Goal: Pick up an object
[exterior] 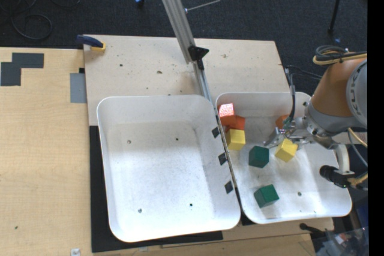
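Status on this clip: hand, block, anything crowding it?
Hand low in right bin, at yellow block; grip unclear. Green block close beside. Left bin apart.

Small blocks lie in the right-hand white bin [324, 204]: an orange block [233, 122] touching a yellow one [236, 139] by the left wall, two green cubes [258, 156] [266, 195] mid-bin, and a tilted yellow cube [286, 150], possibly lifted.

Pale bench [150, 63], two white bins [162, 171] on it, clamp [91, 42] at corner
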Tool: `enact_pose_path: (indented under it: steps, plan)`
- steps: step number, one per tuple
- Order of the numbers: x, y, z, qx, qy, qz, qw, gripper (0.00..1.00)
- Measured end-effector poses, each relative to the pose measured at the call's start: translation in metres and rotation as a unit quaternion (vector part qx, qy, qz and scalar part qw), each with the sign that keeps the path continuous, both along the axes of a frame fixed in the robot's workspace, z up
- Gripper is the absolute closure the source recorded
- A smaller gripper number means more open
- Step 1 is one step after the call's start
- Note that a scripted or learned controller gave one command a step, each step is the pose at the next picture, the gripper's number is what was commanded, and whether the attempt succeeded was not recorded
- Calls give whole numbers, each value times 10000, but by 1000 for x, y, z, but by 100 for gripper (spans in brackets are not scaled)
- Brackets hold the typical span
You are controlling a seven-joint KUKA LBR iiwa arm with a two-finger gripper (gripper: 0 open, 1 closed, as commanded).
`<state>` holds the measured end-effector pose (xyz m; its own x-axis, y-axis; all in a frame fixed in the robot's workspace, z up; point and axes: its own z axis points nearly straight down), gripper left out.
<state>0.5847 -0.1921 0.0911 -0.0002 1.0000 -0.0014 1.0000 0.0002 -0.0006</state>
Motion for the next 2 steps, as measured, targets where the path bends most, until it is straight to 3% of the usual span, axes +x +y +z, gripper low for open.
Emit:
enact_pose_path:
  steps: [1, 2]
  plan:
    - [-1, 0, 10, 6, 5, -14, 10000, 100]
    - [-4, -6, 54, 6, -4, -18, 10000, 100]
